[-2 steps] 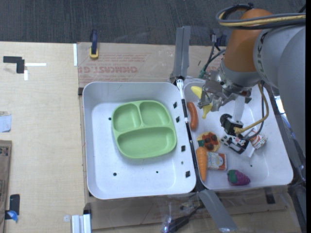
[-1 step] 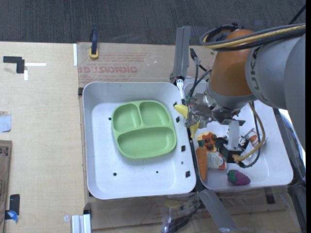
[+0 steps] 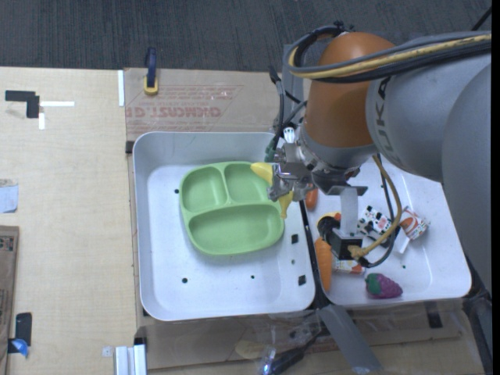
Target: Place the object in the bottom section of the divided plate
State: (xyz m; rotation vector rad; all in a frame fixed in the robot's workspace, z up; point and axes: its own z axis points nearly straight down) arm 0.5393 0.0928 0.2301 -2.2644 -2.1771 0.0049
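Two shallow white bins sit side by side on a pale wooden bench, the left bin (image 3: pixel 156 287) holding a green divided plastic plate (image 3: pixel 231 207) and the right bin (image 3: pixel 437 276) scattered with small toys. The grey arm with its orange band (image 3: pixel 348 92) reaches in from the right and hangs over the seam between the bins, its two-finger gripper (image 3: pixel 283 180) poised at the plate's upper right rim. A yellow object (image 3: pixel 266 173), banana-like in shape, shows at the gripper's tip, one end over the plate's edge and a sliver trailing below the fingers; it seems pinched between them, though the metal hides most of the grasp. The plate's large bottom section lies toward the near side of the bin, apart from the yellow piece. In the right bin I can see an orange toy carrot (image 3: pixel 323 260) along the left wall, a purple and green plush berry (image 3: pixel 383 286) near the front, and a small printed packet (image 3: pixel 412 225) farther right. A flattened brown cardboard sheet (image 3: pixel 187 104) lies behind the left bin, with a blue-handled clamp (image 3: pixel 151 73) at its corner. Dark grey carpet (image 3: pixel 156 14) runs beyond the bench.
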